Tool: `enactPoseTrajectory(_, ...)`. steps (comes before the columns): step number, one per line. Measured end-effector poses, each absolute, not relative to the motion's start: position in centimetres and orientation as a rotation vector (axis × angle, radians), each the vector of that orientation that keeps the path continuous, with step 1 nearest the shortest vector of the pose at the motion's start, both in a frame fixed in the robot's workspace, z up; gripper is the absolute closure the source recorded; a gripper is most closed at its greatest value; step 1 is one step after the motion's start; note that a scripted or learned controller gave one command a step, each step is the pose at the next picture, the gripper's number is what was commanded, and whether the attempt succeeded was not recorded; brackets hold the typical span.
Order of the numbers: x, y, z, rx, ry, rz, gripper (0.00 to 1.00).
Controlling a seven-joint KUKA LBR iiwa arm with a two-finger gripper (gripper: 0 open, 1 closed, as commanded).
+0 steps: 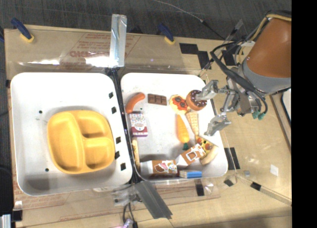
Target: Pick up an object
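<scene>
My gripper (214, 107) hangs open over the right rim of the right bin (163, 84), with nothing between its fingers. Its upper fingertip (210, 89) is right beside a chocolate donut (196, 100); the lower fingertip (217, 124) is over the bin's edge. Left of the gripper lie an ice-cream cone (192, 121), an orange carrot-like piece (183, 129), a pizza slice (178, 103), a chocolate bar (158, 99), a sausage (134, 101) and a small carton (138, 124).
More toy food crowds the right bin's front edge: a brown packet (165, 166), a blue bar (191, 174), a small box (194, 154). A yellow divided tray (81, 139) sits in the left bin (29, 88). Cables run behind the wrist.
</scene>
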State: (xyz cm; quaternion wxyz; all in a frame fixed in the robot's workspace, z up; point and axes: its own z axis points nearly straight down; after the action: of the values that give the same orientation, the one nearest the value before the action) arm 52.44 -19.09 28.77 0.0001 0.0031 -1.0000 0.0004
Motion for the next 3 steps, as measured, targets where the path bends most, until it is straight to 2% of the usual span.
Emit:
enactPoseTrajectory(1,50.1,-19.9,12.5,0.079,-3.143,0.001,0.0)
enactPoseTrajectory(2,54.2,-18.6,10.9,0.017,-3.16,0.014,0.0)
enactPoseTrajectory(3,55.1,-17.9,10.9,-0.049,-3.164,0.018,0.0)
